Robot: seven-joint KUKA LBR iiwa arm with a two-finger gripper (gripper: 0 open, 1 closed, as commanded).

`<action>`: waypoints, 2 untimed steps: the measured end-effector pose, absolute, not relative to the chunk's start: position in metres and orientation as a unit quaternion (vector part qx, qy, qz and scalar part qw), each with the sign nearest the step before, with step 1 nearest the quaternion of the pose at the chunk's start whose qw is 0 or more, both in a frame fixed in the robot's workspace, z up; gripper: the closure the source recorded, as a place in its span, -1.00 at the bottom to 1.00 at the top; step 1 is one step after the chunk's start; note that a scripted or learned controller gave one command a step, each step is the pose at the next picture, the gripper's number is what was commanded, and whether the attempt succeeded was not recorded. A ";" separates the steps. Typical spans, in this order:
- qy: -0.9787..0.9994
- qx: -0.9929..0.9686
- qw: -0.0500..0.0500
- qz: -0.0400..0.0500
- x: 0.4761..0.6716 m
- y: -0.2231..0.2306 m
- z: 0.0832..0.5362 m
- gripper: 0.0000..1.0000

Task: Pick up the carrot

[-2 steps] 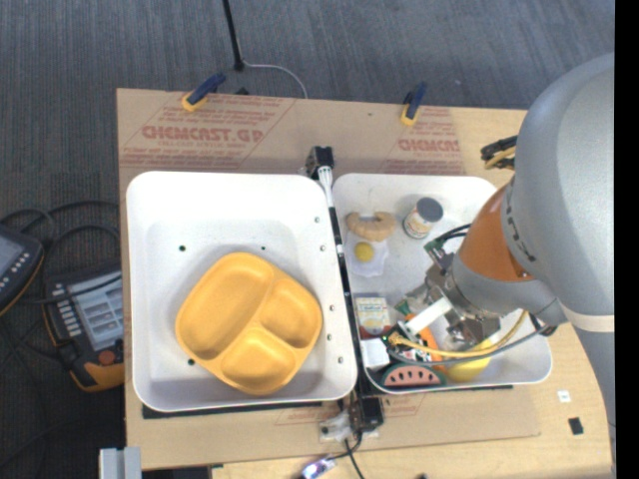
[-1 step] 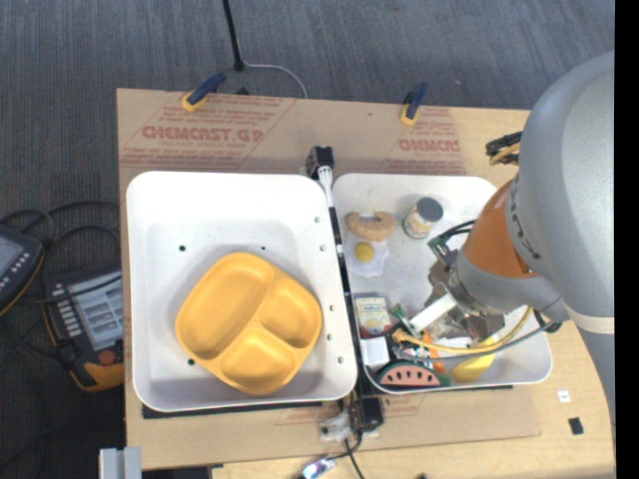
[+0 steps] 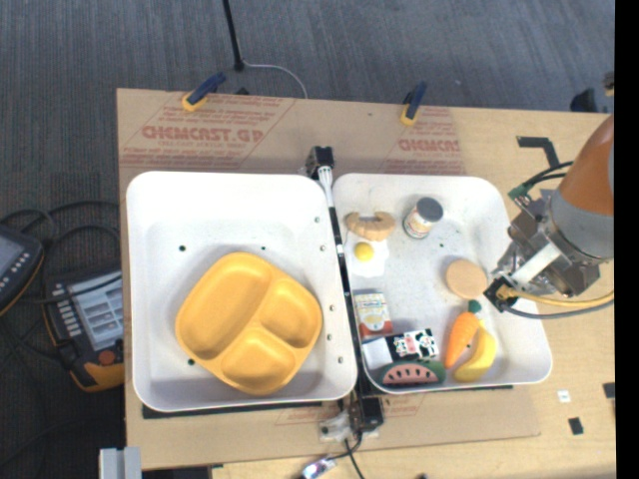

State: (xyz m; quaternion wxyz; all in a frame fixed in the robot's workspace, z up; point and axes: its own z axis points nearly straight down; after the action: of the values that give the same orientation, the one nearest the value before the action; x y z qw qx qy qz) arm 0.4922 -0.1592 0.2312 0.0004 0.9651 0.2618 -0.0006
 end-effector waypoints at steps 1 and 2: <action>0.262 0.965 0.000 -0.001 0.492 -0.159 0.231 -1.00; 0.367 0.930 0.001 0.002 0.485 -0.147 0.088 -1.00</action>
State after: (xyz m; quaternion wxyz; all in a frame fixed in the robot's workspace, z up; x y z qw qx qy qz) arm 0.4854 -0.1471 0.0880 0.0007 0.9301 0.3672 0.0020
